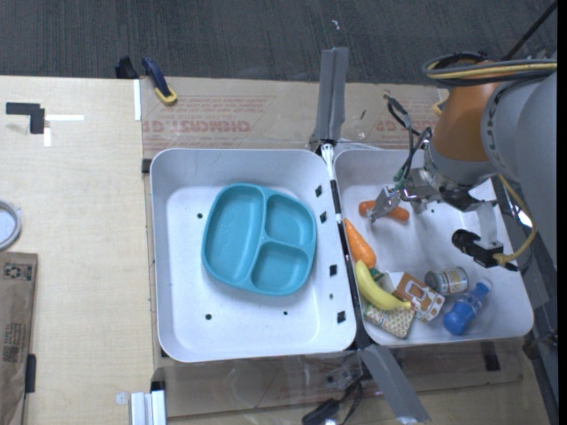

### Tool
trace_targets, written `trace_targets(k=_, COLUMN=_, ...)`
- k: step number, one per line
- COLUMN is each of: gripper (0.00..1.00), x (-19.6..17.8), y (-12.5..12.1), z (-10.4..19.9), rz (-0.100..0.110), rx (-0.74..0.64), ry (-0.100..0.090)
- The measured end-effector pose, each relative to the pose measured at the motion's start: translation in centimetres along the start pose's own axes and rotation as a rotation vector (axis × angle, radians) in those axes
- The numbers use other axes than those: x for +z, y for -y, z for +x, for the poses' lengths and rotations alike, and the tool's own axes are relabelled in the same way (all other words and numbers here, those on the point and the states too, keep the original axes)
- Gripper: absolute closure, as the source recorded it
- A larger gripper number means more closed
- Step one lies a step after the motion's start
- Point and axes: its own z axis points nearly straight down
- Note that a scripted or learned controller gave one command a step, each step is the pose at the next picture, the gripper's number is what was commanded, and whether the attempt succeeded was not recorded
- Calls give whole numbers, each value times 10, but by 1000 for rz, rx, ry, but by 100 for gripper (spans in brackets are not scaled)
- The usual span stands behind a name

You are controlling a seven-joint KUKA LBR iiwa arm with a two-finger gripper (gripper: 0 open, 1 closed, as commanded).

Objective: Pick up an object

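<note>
Glossy plastic tray (260,237); matt white bins (177,264).

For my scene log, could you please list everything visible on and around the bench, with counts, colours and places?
bins: 2, white, side by side on the bench
divided plate: 1, light blue, three compartments, in the left bin
small orange item: 1, orange, upper right bin, right at the gripper; contact unclear
carrot: 1, orange, right bin by its left wall
banana: 1, yellow, right bin, below the carrot
patterned packet: 1, orange and white, lower right bin
can: 1, silver, lower right bin
bottle: 1, blue, lower right corner of right bin
clamp: 1, blue and yellow, behind the left bin
tape roll: 1, pale, bench's left edge
arm: 1, grey with orange band, from the right
gripper: 1, dark metal, low over upper right bin
</note>
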Motion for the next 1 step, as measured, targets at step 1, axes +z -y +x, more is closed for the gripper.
trace_targets(k=1, gripper=100, x=-9, y=0, z=-1, rz=0, rx=-2, ry=3)
